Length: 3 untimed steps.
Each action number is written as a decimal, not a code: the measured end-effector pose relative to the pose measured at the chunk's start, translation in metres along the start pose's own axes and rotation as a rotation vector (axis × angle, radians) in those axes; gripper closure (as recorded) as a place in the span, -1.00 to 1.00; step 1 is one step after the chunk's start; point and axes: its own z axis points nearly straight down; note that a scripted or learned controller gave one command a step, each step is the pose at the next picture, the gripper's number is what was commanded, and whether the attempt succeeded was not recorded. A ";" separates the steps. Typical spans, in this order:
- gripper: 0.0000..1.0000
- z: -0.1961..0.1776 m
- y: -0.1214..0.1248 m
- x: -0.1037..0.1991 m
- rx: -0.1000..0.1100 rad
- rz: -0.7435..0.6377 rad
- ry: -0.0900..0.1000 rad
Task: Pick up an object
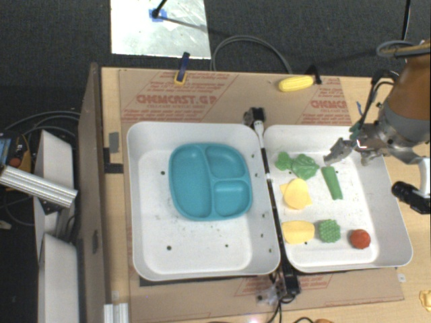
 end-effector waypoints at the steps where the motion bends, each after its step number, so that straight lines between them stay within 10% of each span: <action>1: -1.00 0.128 0.028 -0.041 0.019 0.010 0.002; 2: 1.00 0.111 0.030 -0.039 0.014 0.007 0.002; 3: -1.00 0.111 0.030 -0.039 0.014 0.007 0.002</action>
